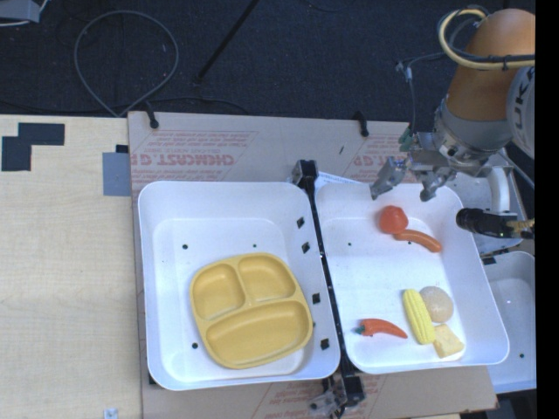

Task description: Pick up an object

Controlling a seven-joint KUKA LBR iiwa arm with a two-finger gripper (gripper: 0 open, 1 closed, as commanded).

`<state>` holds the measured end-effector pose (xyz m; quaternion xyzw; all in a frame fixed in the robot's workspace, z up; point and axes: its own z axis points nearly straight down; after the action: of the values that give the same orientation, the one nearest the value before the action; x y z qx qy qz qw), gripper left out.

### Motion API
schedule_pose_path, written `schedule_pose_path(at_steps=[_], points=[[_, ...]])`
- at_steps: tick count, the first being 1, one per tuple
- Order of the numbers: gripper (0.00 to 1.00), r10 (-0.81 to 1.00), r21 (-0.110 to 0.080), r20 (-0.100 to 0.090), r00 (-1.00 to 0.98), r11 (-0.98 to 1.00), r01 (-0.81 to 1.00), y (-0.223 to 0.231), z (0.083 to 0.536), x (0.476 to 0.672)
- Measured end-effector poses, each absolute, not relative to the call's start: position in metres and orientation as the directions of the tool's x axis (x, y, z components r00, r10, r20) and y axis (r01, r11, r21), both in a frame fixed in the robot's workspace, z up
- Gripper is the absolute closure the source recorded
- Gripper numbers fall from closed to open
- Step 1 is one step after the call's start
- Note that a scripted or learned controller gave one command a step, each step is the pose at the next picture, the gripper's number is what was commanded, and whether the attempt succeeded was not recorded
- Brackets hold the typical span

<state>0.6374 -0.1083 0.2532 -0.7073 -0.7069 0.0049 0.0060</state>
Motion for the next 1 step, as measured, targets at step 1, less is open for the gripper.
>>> schedule_pose_path(at_steps=[1], points=[[0.00, 1.000, -0.003, 0.000, -0.001, 0.001, 1.000, -0.1084, 0.2607, 0.6395]])
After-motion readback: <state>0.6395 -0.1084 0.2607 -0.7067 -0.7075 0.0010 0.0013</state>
